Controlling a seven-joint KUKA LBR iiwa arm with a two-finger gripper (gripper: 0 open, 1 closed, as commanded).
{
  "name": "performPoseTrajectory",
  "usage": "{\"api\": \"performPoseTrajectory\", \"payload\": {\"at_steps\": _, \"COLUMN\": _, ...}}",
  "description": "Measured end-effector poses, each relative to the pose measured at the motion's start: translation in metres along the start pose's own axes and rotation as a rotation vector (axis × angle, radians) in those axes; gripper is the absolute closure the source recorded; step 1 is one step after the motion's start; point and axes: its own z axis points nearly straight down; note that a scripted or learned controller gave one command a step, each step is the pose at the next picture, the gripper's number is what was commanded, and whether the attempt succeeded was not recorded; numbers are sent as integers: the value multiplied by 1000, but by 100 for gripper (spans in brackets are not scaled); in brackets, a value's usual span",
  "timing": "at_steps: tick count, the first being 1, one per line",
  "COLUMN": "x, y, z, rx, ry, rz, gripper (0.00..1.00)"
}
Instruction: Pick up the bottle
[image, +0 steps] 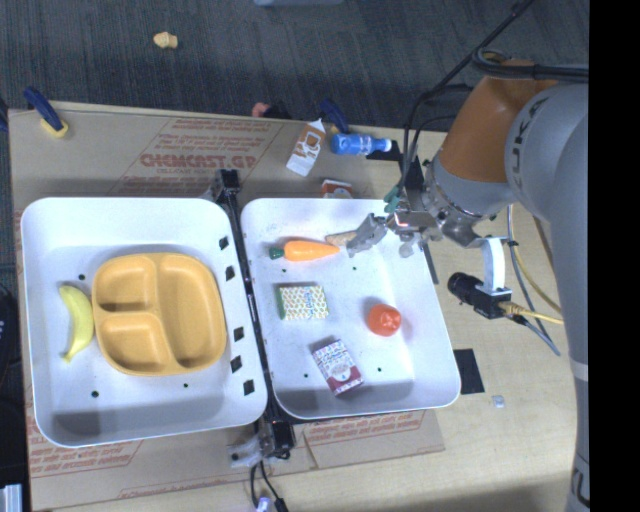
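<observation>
The bottle (357, 145) is small and blue with a pale cap end. It lies on its side on the cardboard behind the right bin (430, 330), outside both bins. My gripper (378, 229) hangs low over the back right part of the right bin, just right of an orange carrot (306, 250). It is well in front of the bottle and not touching it. Nothing of the bottle is hidden.
The right bin also holds a green-and-white packet (302, 301), a red tomato (383, 319) and a small red box (338, 366). In the left bin (40, 400) sit a yellow divided plate (160, 311) and a banana (74, 320). A small carton (305, 150) lies left of the bottle.
</observation>
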Motion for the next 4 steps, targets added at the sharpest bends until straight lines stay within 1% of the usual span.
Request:
{"api": "performPoseTrajectory", "payload": {"at_steps": 1, "x": 0, "y": 0, "z": -10, "rx": 2, "ry": 1, "rz": -5, "gripper": 100}}
{"api": "performPoseTrajectory", "payload": {"at_steps": 2, "x": -44, "y": -57, "z": 19, "rx": 0, "ry": -1, "rz": 63, "gripper": 100}}
{"api": "performPoseTrajectory", "payload": {"at_steps": 3, "x": -35, "y": -100, "z": 51, "rx": -1, "ry": 1, "rz": -133, "gripper": 100}}
{"api": "performPoseTrajectory", "payload": {"at_steps": 4, "x": 9, "y": -111, "z": 70, "rx": 1, "ry": 1, "rz": 14, "gripper": 100}}
